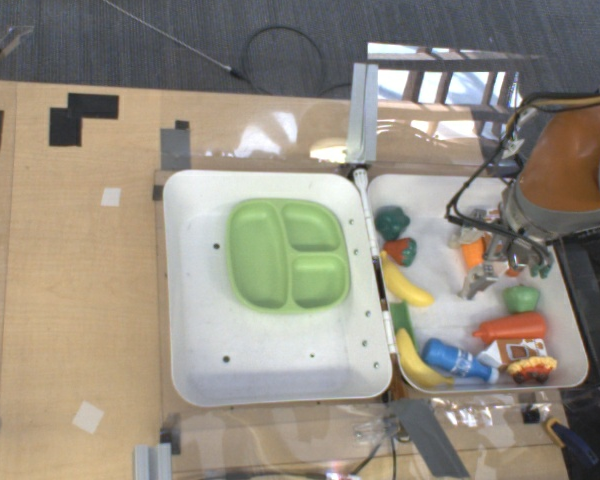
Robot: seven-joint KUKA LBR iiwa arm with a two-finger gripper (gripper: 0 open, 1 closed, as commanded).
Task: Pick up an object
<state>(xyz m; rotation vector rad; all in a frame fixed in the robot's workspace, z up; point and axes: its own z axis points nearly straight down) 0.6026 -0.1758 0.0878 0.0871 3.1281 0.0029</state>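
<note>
Jaws (483,280) of the arm hung low over the right bin (576,368), metal fingers pointing down and slightly parted as far as I could make out, with nothing visibly between them. An orange piece (471,252) sat just up and left of them; I could not tell whether it touched them. A small green pepper (522,297) lay just to their right, and an orange carrot (510,326) lay below that. Near the bin's lower edge I saw a blue bottle (458,360) on its side, a small printed box (521,351) and a hot dog toy (532,369) beside it. Along the bin's left side, from top to bottom, lay a dark green vegetable (391,220), a red and green strawberry (402,252), a yellow banana (404,283), and a second banana (416,362) touching the bottle. The arm's wrist, with its orange band (572,163), reached in from the right above the bin. The left bin (200,368) held a green divided plate (287,255), lying flat near its middle. Both bins rested on a pale wooden tabletop (70,298).
</note>
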